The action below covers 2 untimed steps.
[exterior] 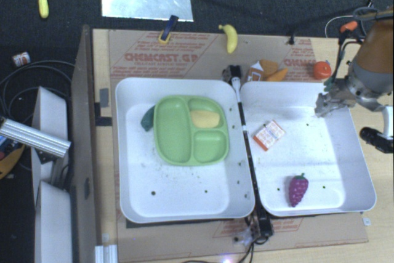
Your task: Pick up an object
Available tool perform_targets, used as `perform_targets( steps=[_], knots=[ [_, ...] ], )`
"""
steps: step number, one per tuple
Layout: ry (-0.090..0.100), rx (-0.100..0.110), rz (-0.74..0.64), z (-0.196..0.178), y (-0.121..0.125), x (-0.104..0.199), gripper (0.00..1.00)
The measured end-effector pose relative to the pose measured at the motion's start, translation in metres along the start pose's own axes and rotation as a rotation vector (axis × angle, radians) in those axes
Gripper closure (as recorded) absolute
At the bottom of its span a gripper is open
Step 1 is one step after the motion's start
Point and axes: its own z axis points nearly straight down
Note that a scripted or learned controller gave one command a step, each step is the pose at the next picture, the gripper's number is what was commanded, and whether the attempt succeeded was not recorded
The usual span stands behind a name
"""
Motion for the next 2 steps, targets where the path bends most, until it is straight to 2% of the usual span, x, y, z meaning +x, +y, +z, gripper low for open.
perform_targets(
  steps=[1, 2],
  knots=[
    [-0.003, -0.007, 0.001, -0.036, 0.016, -0.017, 1.00],
    [-0.001, -0.004, 0.004, -0.061, -0.019, -0.016, 1.00]
  ],
)
